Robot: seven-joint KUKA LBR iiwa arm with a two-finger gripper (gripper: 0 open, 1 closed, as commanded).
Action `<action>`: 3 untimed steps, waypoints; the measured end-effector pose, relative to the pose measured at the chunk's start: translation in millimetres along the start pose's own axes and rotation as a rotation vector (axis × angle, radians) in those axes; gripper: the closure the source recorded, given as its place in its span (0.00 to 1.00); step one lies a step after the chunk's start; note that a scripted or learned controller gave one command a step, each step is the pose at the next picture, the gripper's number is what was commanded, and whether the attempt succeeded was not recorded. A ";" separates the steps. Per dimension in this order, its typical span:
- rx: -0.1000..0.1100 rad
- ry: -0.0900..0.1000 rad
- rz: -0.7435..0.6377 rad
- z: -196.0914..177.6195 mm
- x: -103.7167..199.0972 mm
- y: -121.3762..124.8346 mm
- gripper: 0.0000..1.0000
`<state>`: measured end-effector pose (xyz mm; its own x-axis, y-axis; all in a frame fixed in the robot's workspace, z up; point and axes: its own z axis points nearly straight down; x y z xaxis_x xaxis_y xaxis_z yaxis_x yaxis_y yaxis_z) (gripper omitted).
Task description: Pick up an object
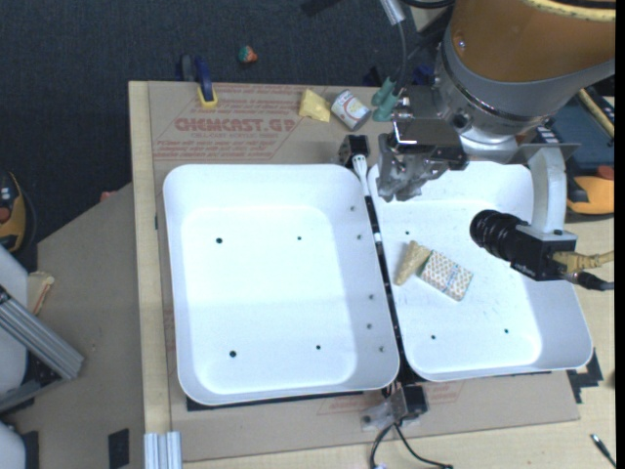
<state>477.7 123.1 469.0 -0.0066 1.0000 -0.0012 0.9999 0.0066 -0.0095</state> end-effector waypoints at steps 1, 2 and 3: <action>-0.019 0.005 0.000 -70.2 49.0 1.1 1.00; 0.004 -0.004 0.000 44.4 104.4 0.8 1.00; -0.023 0.008 0.004 -73.5 101.1 1.6 1.00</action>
<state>479.3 224.3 542.3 -0.0021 1.0000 0.0069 0.9999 0.0020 0.0138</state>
